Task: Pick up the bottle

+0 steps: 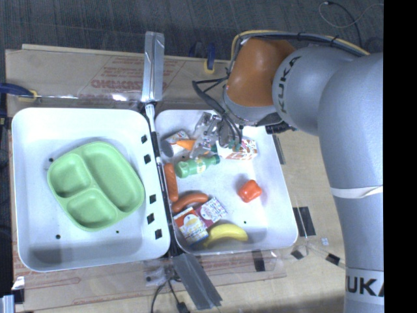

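The bottle (197, 167) is small and green and lies on its side in the right bin (277, 207), left of the middle. My gripper (212, 138) hangs over the bin's far part, directly above and slightly right of the bottle and close to it. The gripper's metal tip overlaps the bottle's upper edge in this view, and I cannot tell whether it touches. The grey arm with its orange band comes in from the upper right.
Around the bottle lie an orange piece (184, 144), a small carton (243, 150), two sausages (171, 180), a red pepper (249, 190), a snack packet (195, 223) and a banana (227, 233). The left bin (32, 129) holds a green divided plate (96, 184).
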Motion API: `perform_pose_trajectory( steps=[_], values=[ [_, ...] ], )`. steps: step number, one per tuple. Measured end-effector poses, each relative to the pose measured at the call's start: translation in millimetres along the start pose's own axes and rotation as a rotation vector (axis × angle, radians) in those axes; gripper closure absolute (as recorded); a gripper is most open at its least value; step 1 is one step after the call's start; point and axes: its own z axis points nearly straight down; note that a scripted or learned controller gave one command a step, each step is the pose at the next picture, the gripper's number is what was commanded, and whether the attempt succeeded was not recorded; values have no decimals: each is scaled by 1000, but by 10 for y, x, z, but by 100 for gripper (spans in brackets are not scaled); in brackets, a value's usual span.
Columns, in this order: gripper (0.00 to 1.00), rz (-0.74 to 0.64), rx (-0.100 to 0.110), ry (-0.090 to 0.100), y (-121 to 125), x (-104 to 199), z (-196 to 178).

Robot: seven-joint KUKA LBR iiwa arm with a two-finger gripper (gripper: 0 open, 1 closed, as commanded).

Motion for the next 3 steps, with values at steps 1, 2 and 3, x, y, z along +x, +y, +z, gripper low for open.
perform_pose_trajectory(
  steps=[1, 2, 3],
  values=[
    [100, 581, 6, 12, -16, 181, 108],
    [100, 393, 2, 11, -264, 1084, -431],
    [100, 420, 2, 8, -779, 1039, -919]
  ],
)
